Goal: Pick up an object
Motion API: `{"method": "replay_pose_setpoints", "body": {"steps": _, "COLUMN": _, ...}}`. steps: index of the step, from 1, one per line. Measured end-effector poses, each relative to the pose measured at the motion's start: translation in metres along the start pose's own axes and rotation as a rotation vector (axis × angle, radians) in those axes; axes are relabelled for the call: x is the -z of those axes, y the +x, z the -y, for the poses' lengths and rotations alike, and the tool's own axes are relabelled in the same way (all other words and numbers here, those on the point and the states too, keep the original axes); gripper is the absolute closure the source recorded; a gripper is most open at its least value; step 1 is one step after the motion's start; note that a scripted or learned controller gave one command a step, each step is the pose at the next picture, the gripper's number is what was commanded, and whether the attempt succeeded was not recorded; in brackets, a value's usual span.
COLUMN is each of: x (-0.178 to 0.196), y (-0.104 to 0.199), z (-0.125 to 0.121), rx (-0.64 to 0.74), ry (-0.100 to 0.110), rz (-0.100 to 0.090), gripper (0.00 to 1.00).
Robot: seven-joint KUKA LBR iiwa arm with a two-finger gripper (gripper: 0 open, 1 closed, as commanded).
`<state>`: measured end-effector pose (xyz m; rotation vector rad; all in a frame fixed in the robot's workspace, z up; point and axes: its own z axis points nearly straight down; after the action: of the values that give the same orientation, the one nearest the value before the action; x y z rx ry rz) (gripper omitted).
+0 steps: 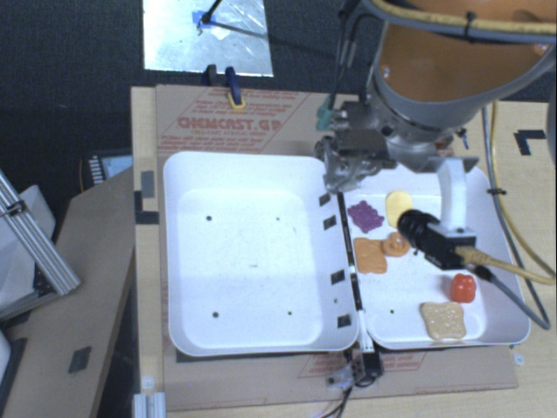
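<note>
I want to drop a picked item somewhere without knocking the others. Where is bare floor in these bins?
The left bin has open white floor from wall to wall. In the right bin, the purple piece, yellow piece, orange piece, red piece and tan toast crowd the floor; a small bare patch lies between orange piece and toast.

Dark carpet (70, 50) covers the floor; at twelve o'clock lies a shiny metal sheet (207, 23), at nine o'clock an aluminium rail (35, 242).

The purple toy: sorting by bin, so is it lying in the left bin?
No, the purple toy lies in the right bin, close to the divider, next to the orange piece.
</note>
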<state>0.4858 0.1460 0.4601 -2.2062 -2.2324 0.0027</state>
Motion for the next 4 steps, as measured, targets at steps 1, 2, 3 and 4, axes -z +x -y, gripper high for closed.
{"method": "replay_pose_setpoints", "body": {"steps": 1, "x": 0.079, "y": 0.001, "z": -0.001, "rx": -0.006, "ry": -0.013, "rz": -0.003, "gripper": 1.0}}
{"method": "replay_pose_setpoints", "body": {"steps": 2, "x": 0.074, "y": 0.09, "z": -0.005, "rx": 0.0, "ry": -0.005, "rz": -0.002, "gripper": 1.0}}
{"method": "replay_pose_setpoints", "body": {"steps": 3, "x": 0.075, "y": 0.085, "z": -0.006, "rx": -0.009, "ry": -0.005, "rz": -0.001, "gripper": 0.0}}
{"method": "replay_pose_setpoints", "body": {"steps": 4, "x": 0.086, "y": 0.085, "z": -0.006, "rx": -0.007, "ry": -0.008, "rz": -0.003, "gripper": 1.0}}
